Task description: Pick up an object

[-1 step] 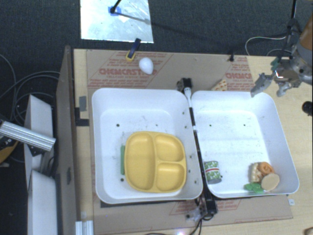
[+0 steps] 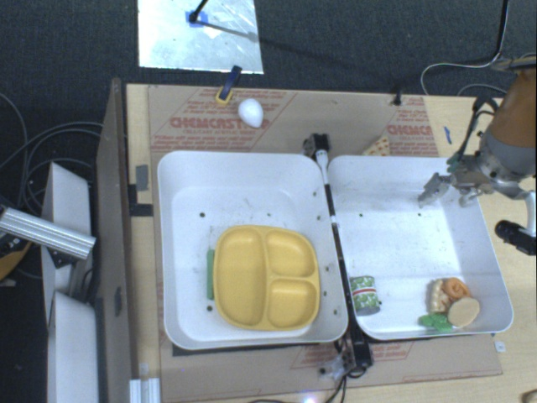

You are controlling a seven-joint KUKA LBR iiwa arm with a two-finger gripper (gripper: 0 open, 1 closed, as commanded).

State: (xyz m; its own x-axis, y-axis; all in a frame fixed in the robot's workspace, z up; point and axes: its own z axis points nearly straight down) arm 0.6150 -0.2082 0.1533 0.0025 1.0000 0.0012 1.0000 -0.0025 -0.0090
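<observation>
My gripper (image 2: 445,195) hangs over the far right part of the right bin (image 2: 403,225), open, with nothing between its fingers. A small green-and-white can (image 2: 363,295) lies at that bin's near left corner. A pile of toy food (image 2: 453,302), orange, tan and green, sits at its near right corner, well below the gripper. In the left bin (image 2: 180,200) rests a yellow divided plate (image 2: 267,276), and a thin green stick (image 2: 210,274) lies along the plate's left edge.
A white egg-shaped object (image 2: 250,112) and a blue-and-yellow tool (image 2: 227,86) lie on the cardboard behind the left bin. Between the bins runs a black divider (image 2: 332,225). Cables trail at the far right.
</observation>
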